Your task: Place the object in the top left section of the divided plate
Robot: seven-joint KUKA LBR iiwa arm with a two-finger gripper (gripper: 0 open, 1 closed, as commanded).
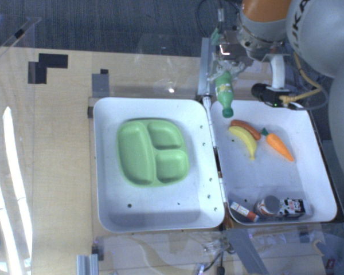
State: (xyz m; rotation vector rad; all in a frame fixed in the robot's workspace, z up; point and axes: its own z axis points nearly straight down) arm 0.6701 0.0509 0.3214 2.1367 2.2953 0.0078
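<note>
A green divided plate lies in the left bin, with one long section on its left and two smaller ones on its right. My gripper hangs above the far left corner of the right bin, shut on a green bottle that dangles cap-down between its fingers. The bottle is in the air, to the right of the plate and off it.
In the right bin lie a yellow banana, a red-orange sausage-shaped piece and an orange carrot. A small can and some packets sit along its near edge. The arm's grey body fills the upper right.
</note>
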